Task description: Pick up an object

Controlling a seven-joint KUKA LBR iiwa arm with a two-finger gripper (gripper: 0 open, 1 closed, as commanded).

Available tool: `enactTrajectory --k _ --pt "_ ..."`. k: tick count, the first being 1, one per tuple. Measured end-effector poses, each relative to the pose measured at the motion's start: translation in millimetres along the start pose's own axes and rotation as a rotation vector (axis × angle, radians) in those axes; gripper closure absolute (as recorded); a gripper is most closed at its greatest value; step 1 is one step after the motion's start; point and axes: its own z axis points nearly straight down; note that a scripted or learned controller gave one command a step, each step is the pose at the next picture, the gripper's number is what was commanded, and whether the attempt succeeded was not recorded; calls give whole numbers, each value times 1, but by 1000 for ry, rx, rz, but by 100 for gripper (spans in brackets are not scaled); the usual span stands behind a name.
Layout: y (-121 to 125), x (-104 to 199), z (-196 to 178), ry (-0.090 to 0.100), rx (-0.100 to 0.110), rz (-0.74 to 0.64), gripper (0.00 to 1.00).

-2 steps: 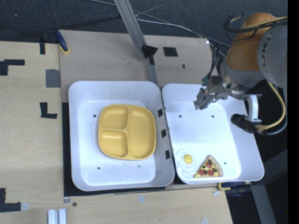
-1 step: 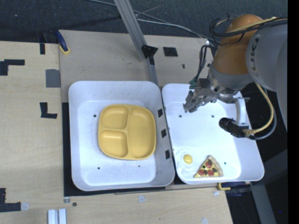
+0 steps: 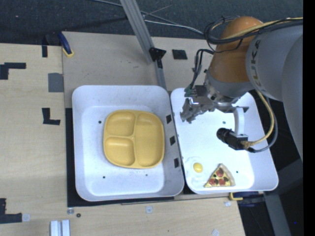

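In the camera view the gripper [image 3: 189, 113] hangs over the right bin [image 3: 256, 181], well apart from the pizza slice [image 3: 220, 176] and fried egg [image 3: 197, 167] at that bin's near edge. Whether its jaws are parted I cannot tell, and nothing shows between them. No pick is made yet, so reaching, gripping and lifting remain.

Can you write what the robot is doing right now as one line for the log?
gripper: over right bin, far end | holding: nothing seen | pizza slice, fried egg: near end | yellow tray: left bin

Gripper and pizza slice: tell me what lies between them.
In the camera view, bare white bin floor separates the gripper from the pizza slice; the fried egg sits beside the slice.
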Motion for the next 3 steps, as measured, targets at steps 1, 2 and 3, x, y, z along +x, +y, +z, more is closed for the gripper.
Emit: enactTrajectory --k 1,2,3 --pt "-11 55 -8 0 0 -1 100" --pt "-16 110 5 -1 2 -1 100" --pt "-16 107 5 -2 1 3 0"
